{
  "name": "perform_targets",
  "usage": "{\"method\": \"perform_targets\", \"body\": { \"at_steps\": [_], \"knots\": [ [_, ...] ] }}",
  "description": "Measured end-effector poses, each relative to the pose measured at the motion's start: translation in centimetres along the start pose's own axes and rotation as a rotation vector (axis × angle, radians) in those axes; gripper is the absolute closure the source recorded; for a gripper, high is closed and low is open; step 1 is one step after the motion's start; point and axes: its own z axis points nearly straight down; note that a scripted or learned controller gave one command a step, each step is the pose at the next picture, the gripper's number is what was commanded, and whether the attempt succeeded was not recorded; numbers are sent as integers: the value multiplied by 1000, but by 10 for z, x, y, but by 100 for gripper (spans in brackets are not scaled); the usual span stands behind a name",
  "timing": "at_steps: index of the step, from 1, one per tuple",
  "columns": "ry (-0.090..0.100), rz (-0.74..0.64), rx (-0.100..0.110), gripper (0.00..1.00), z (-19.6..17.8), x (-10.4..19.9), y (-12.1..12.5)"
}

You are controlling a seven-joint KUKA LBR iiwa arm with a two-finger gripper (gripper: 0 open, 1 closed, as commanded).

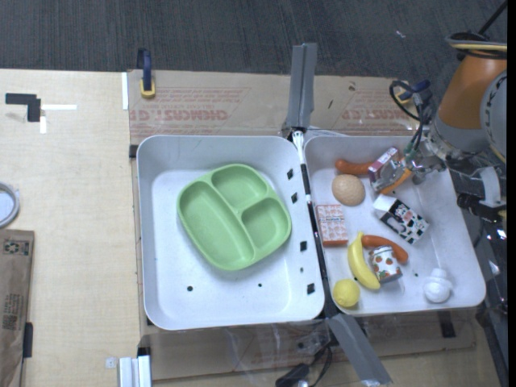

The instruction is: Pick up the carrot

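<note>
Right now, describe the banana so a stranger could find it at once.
Find the right bin, then its near left corner. The banana lies there, just below a pink box. It is yellow like the round lemon beside it, but long and curved.
</note>
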Motion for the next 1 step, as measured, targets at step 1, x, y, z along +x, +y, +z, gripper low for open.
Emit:
{"method": "perform_targets", "body": {
  "at_steps": [1],
  "knots": [
    [-13,-4,-21,100,-14,-1,5]
  ]
}}
